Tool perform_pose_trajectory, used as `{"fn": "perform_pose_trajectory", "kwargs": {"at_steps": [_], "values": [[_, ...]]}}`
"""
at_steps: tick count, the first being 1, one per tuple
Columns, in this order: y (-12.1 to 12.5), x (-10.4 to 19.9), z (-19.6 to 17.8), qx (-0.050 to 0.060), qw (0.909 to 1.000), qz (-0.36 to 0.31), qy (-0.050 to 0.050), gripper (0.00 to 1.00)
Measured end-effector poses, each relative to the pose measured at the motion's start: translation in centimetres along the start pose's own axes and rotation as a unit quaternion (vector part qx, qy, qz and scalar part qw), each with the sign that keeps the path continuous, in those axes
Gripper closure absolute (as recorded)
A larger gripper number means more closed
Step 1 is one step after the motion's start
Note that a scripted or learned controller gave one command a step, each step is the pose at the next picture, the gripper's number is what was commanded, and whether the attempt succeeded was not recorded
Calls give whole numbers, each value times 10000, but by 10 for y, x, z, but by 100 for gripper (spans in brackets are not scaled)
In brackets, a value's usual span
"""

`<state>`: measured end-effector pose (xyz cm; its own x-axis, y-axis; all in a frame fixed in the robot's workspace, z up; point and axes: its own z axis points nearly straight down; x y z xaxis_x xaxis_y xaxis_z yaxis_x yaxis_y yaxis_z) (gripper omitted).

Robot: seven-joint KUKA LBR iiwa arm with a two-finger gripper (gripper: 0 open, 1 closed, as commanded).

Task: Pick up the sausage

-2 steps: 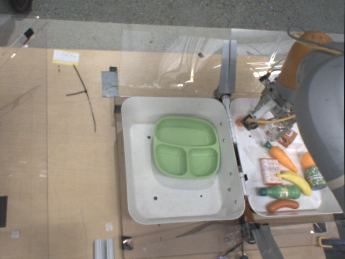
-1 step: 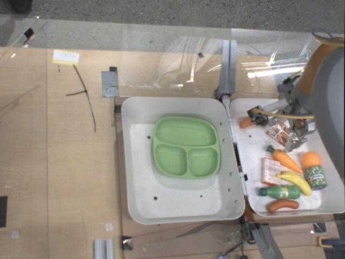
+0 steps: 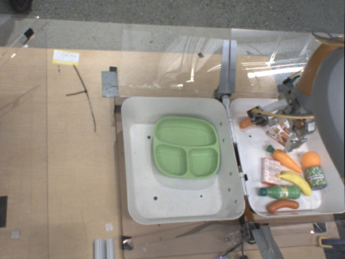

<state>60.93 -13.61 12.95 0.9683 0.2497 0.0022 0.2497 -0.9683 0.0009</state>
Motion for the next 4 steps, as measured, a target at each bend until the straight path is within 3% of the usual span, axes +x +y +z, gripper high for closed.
{"fn": "perform_pose_trajectory", "kwargs": {"at_steps": [4], "values": [[0, 0, 0, 0, 10000, 5, 0, 0]]}}
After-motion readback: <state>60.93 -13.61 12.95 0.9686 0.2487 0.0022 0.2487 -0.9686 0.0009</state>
